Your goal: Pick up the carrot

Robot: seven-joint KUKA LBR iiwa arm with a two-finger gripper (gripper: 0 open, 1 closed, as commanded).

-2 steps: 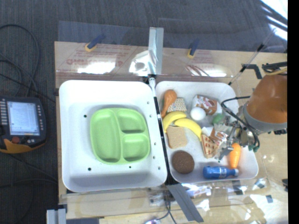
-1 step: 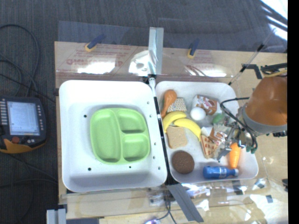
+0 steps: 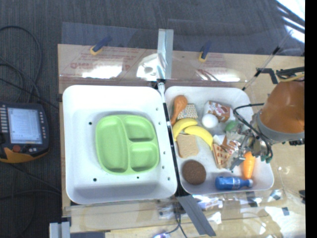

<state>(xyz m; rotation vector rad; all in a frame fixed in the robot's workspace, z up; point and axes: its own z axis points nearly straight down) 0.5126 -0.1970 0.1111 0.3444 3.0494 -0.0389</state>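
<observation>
The carrot [image 3: 248,166] is a short orange piece lying near the right wall of the right bin [image 3: 267,180], just above a blue can [image 3: 233,183]. My gripper [image 3: 245,151] reaches in from the right and hangs directly over the carrot's upper end, close to it or touching it. The grey wrist and orange band [image 3: 283,110] sit above and to the right of it. Cables and the gripper body hide the contact with the carrot, so I cannot tell whether the carrot is gripped.
The right bin is crowded with a pizza slice [image 3: 223,153] right beside the gripper, a banana [image 3: 194,131], a bread slice [image 3: 187,145], a brown cookie [image 3: 193,172], an egg [image 3: 210,120] and a drumstick [image 3: 179,105]. A green divided plate [image 3: 126,143] lies in the left bin [image 3: 79,182].
</observation>
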